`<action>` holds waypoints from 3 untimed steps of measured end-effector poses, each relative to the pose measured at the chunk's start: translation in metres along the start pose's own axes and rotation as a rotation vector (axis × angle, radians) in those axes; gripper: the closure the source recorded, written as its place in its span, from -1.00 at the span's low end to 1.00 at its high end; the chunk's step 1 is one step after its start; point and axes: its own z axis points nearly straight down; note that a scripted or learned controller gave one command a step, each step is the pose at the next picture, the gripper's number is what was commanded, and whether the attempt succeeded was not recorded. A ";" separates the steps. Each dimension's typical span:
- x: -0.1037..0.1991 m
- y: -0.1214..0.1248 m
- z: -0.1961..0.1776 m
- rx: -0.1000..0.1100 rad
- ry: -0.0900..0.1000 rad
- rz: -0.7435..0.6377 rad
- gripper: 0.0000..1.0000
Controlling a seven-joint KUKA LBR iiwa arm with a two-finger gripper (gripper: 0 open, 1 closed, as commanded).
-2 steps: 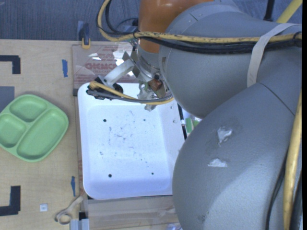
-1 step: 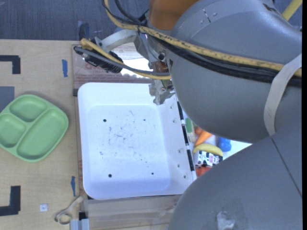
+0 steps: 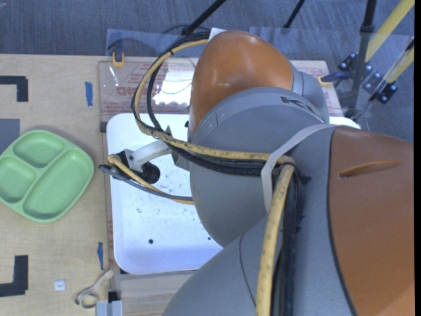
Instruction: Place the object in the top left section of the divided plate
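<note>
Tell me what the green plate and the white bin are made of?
The green plate looks like plastic: one even pale green, smooth and slightly matte, with soft, rounded, moulded rims and dividers. The white bin is probably plastic too: smooth white with rounded corners and a faint shine, its floor speckled with dark scuff marks. It could be coated metal; the look leaves that open.

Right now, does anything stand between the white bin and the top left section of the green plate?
Nothing visible does: between the white bin and the green plate lie only the bin's left wall and bare wooden bench.
</note>
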 end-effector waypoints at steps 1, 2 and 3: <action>-0.001 -0.002 0.152 0.002 -0.004 -0.024 1.00; -0.001 -0.002 0.170 0.002 -0.005 -0.381 1.00; -0.003 0.021 0.184 0.007 0.008 -0.328 1.00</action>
